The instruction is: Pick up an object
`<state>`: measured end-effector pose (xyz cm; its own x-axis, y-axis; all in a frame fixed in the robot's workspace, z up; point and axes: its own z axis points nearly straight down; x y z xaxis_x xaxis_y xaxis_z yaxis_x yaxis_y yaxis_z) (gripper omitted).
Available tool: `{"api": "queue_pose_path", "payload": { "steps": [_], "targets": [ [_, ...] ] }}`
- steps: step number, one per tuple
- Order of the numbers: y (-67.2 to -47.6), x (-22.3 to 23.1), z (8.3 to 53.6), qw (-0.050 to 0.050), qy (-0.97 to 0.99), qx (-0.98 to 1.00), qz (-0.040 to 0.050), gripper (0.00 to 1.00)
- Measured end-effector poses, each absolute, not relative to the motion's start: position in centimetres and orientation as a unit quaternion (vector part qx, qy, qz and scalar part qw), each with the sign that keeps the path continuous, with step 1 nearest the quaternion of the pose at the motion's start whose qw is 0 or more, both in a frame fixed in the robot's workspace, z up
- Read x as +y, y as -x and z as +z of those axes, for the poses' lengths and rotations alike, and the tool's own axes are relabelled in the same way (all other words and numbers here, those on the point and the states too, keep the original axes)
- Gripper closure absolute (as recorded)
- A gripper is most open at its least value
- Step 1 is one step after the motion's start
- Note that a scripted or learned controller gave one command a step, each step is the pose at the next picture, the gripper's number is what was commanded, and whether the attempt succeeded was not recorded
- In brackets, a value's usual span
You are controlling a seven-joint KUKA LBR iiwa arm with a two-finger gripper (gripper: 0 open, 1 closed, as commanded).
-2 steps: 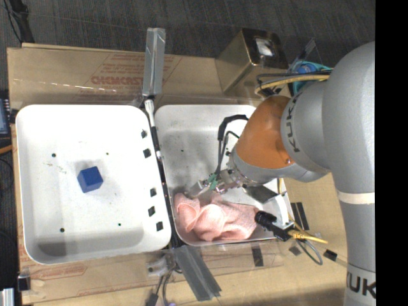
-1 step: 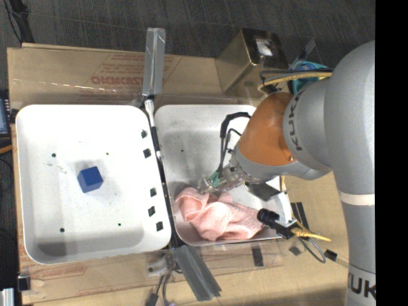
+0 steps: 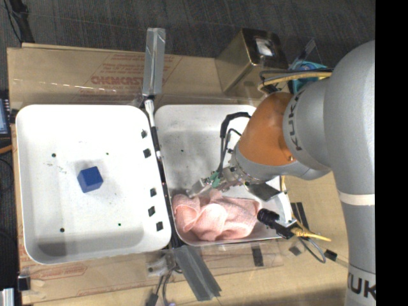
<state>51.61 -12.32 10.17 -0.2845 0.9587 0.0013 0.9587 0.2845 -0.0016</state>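
Note:
A crumpled pink cloth [image 3: 213,217] lies in the near part of the right bin [image 3: 185,132]. My gripper [image 3: 205,185] reaches down from the orange-banded wrist and sits just above the cloth's upper left edge, close to or touching it. A small blue cube [image 3: 90,178] rests in the middle of the left bin [image 3: 38,126], far from the gripper.
The grey arm and its orange wrist cover the right side of the right bin. A black cable loops over that bin's far part [image 3: 224,129]. A metal divider with black clips [image 3: 153,164] runs between the bins. A brown box [image 3: 245,59] stands behind them.

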Motion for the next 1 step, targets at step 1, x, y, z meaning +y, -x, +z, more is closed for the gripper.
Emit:
{"api": "queue_pose_path", "payload": {
  "steps": [1],
  "targets": [
    [-50.62,-16.22,9.23,0.002,0.648,-0.761,0.0,0.0]
  ]
}}
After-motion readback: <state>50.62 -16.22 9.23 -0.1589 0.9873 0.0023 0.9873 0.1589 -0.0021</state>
